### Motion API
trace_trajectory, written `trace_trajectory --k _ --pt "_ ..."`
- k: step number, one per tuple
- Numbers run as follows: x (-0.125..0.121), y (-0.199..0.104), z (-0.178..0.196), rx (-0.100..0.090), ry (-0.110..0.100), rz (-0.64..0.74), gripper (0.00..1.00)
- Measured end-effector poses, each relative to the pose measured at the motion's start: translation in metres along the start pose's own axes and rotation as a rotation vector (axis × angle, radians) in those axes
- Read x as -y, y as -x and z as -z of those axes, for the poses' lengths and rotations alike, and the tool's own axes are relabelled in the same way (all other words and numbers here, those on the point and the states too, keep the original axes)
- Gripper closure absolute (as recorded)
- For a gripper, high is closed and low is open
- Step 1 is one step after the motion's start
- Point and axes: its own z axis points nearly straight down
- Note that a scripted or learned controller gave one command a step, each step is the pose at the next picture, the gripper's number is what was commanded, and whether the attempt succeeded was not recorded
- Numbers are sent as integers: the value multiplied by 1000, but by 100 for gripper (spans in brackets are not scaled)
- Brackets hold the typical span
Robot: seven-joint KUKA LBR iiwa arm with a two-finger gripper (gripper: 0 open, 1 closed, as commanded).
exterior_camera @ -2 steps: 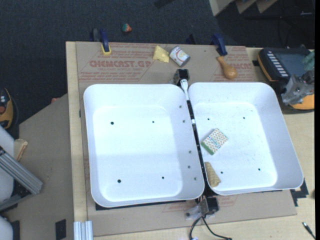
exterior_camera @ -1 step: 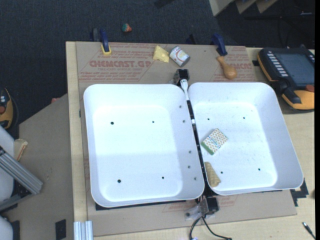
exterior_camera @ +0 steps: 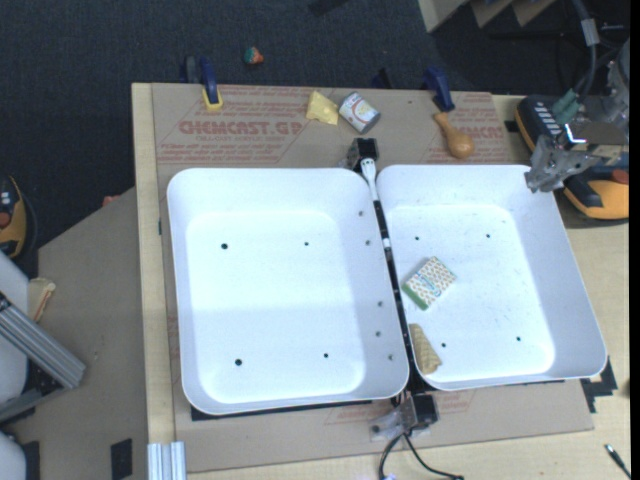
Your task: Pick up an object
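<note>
The gripper (exterior_camera: 548, 171) hangs over the right bin's (exterior_camera: 560, 268) far right corner; its state I cannot tell. A small box (exterior_camera: 430, 282) lies near that bin's left edge, a brown piece (exterior_camera: 425, 348), perhaps cork, at its near left corner.

Both bins are white: left bin (exterior_camera: 200, 268), right bin (exterior_camera: 560, 268). At seven o'clock in the right bin, a small packet (exterior_camera: 430, 283) has a green-white pattern; a tan piece (exterior_camera: 424, 348) lies near. The tabletop (exterior_camera: 150, 218) is light brown with red letters.
</note>
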Motion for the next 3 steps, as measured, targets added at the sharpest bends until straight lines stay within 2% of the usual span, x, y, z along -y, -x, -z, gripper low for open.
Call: trace_trajectory --k 1,2,3 --pt "0 -60 -62 0 0 -1 100" --pt "-22 -73 57 4 25 -4 100" --pt "34 -171 -63 2 -4 0 100"
